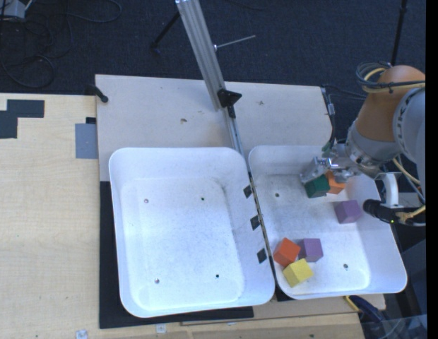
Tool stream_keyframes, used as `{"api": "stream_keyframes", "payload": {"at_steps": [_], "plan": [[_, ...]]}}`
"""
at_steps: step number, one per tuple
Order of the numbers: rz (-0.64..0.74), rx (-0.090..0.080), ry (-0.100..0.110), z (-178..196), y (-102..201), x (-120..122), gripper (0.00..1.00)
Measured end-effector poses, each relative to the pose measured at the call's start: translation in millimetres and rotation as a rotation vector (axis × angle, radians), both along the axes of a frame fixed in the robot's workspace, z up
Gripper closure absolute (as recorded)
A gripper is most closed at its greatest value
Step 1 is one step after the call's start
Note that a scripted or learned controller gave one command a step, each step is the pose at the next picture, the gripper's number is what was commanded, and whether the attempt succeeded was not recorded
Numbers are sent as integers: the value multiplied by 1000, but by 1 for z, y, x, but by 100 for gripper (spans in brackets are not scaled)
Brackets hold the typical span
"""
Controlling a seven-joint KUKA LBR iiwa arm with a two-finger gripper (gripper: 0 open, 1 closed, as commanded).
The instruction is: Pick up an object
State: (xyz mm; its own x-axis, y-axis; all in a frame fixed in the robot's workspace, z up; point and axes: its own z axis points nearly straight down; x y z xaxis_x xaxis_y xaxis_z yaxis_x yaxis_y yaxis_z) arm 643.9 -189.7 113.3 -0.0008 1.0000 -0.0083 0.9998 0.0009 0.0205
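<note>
Six blocks are lying in your right bin (388, 277); gripper (319, 169) is hovering at the green block (317, 186), grip unclear, possibly nothing lifted.

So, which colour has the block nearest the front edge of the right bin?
Yellow, seen in the camera view.

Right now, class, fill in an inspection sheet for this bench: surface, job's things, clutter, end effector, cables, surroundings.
Surface: two shallow white bins side by side, left bin and right bin, on a pale board.
Job's things: in the right bin, green block and small orange block by the end effector; purple block apart; orange cube, small purple cube and yellow cube clustered near the front.
Clutter: nothing seen.
End effector: low over the green block; grip cannot be judged.
Cables: black leads on the dark floor, top left.
Surroundings: slanted aluminium rail; wooden table at left.
</note>
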Motion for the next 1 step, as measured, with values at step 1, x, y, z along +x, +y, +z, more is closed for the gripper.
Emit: {"api": "stream_keyframes", "payload": {"at_steps": [1], "plan": [[2, 1, -2, 12, 1, 2, 100]]}}
